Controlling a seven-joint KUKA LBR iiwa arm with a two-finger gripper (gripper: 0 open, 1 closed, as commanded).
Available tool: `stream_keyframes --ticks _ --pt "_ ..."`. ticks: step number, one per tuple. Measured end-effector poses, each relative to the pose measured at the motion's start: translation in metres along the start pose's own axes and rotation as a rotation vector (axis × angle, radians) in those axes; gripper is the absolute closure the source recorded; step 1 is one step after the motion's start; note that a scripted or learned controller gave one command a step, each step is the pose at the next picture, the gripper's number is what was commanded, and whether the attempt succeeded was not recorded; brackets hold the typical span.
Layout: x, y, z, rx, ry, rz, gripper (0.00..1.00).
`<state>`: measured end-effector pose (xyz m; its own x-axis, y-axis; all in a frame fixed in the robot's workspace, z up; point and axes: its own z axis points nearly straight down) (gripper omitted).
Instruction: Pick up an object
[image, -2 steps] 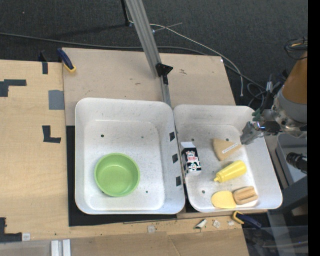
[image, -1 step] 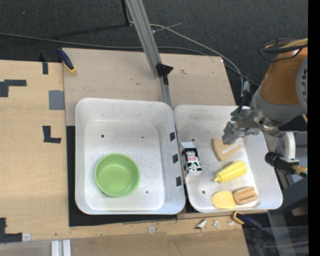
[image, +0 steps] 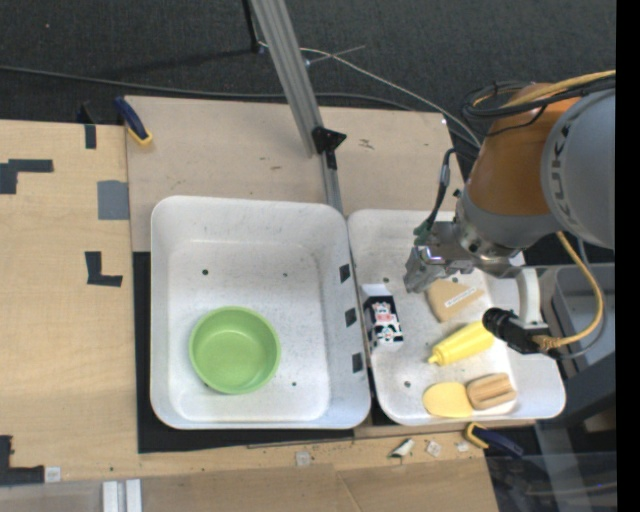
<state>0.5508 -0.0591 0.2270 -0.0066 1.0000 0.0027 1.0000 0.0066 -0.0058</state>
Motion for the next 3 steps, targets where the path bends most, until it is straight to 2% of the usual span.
stream_keyframes --ticks 2,3 --pt "0.098 0.013 0.019 0.002 -0.002 0.001 1.0" --pt "0.147 0.029 0.021 -0.001 -0.001 -0.001 1.0"
